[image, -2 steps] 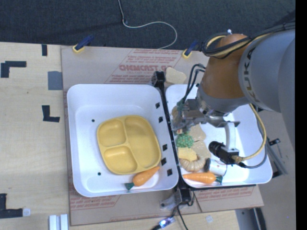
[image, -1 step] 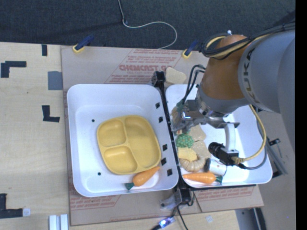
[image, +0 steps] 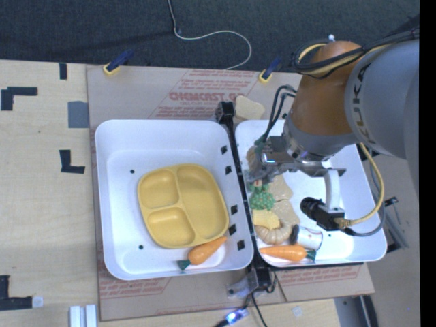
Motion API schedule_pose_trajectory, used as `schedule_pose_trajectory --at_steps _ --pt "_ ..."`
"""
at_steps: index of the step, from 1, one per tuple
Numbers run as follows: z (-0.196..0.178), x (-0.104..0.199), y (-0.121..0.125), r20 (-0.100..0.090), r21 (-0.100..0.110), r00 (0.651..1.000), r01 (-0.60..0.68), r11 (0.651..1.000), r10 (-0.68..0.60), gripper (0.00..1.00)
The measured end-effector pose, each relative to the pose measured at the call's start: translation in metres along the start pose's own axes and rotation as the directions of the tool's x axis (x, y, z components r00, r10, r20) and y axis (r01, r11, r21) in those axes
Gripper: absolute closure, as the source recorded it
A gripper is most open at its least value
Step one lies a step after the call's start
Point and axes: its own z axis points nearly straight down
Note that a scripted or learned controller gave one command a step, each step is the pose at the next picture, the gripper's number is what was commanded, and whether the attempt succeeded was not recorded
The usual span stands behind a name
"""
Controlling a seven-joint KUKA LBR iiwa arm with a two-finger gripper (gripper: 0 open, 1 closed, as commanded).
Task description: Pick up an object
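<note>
I read the pile of toy food at the left side of the right bin (image: pixel 361 251) as my target area. A green broccoli piece (image: pixel 261 199) lies near the top of it, a yellow wedge (image: pixel 266 220) just below, then a tan, lumpy piece (image: pixel 272 235), and an orange carrot (image: pixel 283 253) along the bin's near wall. They sit crowded and touching, so any one of them could serve as the object to pick.

My hand (image: pixel 262 167) hangs over the upper end of that pile, just above the broccoli, which suggests the program is aiming there. From this slant the wrist hides the fingertips, so I cannot tell how far apart they stand or whether anything sits between them. I judge nothing is lifted yet.

The left bin (image: pixel 112 142) holds a yellow divided plate (image: pixel 182 203) in its middle and a second carrot (image: pixel 206 251) against its near wall. Both bins rest on cardboard on the bench (image: pixel 41 203).
</note>
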Motion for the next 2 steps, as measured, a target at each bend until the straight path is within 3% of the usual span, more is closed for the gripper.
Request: schedule_pose_trajectory --at_steps 2 --pt "0.0135 -0.0133 -0.0052 0.002 0.004 1.0 -0.001 1.0 0.001 1.0"
